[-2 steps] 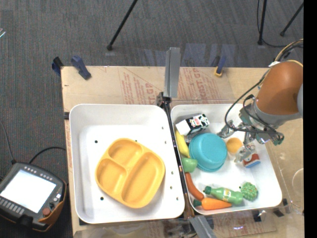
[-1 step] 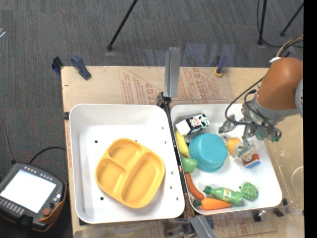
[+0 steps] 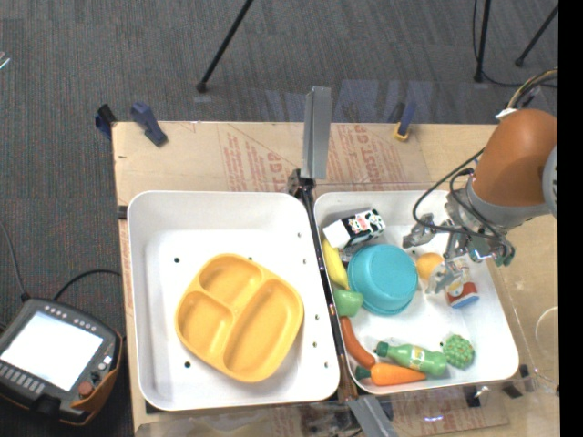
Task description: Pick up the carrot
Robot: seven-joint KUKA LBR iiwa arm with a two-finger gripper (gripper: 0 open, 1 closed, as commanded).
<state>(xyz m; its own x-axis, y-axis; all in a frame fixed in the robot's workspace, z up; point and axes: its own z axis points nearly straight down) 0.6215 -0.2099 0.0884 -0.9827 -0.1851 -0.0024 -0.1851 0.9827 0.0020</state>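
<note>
Two shallow white plastic bins (image 3: 146, 244) sitting on brown cardboard bench top (image 3: 228, 153), grey carpet (image 3: 109, 44) lying behind. Long orange carrot (image 3: 398, 374) lying near front of right bin. Metal gripper (image 3: 453, 260) hanging above, fingers spread, pinching nothing.

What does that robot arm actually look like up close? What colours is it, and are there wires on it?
The arm is grey with a big rounded orange band above the wrist. Thin dark cables loop around the wrist beneath it. Its gripper is bare grey metal, a small angular assembly ending in two slim fingers.
</note>
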